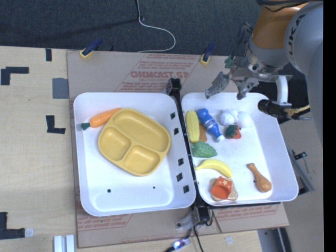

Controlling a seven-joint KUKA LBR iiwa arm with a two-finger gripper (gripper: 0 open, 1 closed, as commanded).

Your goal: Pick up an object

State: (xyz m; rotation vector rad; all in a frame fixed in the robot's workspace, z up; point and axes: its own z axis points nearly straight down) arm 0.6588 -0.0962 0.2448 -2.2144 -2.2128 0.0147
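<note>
Gripper [229,90] hung with fingers spread and nothing between them above the right bin's [278,156] far edge. Corn [192,125], bottle [209,123] and banana [215,166] lay below.

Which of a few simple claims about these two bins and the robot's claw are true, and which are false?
1. The yellow tray lies in the left bin. True.
2. The carrot sits in the right bin. False: it lies in the left bin, beside the tray.
3. The gripper holds the banana. False: its open fingers hold nothing, and the banana lies in the right bin.
4. The blue bottle lies next to the corn cob. True.
</note>
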